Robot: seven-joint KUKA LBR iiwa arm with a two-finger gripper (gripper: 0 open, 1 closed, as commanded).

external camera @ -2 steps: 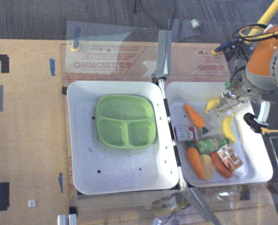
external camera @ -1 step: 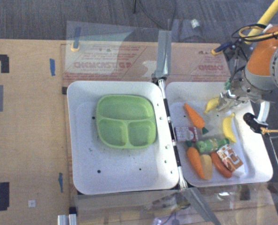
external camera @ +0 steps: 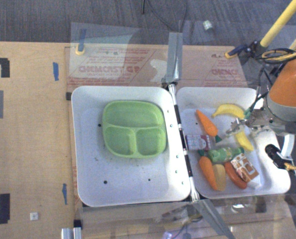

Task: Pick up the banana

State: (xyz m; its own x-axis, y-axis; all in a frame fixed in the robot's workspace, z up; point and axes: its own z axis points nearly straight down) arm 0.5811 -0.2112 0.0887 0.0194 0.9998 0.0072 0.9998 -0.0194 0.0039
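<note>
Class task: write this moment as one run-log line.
task: pick up banana | gripper: over right bin, just below banana | banana: lying in bin, not held | left bin: green plate

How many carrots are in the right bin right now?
2. One carrot lies near the bin's upper left, beside the banana; another carrot lies near the front edge. Others may be hidden.

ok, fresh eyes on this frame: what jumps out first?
The green divided plate, alone in the left bin. Then the right bin, crowded with toy food: a banana at the back, carrots beside it. The gripper sits low by the banana.
</note>
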